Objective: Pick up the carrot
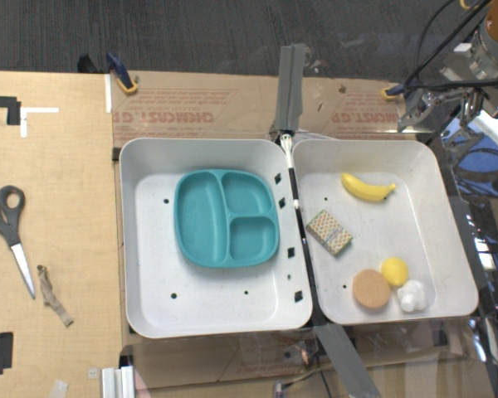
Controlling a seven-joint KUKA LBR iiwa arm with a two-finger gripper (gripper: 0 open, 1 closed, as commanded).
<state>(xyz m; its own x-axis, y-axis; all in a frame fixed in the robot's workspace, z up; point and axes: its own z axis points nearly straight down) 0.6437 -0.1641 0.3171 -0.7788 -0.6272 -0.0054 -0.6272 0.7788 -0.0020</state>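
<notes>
My gripper (421, 109) hangs above the bench just beyond the far edge of the right bin (448, 222), near its back right corner, apart from everything in it. The right bin holds a yellow banana (367, 187) at the back, a small patterned box (329, 232) near the middle, and at the front a tan round disc (371, 289), a yellow lemon (394, 270) and a small white lump (412, 297).
The left bin (145, 247) holds a teal divided plate (227, 218). Scissors (10, 226) lie on the wooden bench at the far left. Cables and the arm (490, 31) crowd the top right corner.
</notes>
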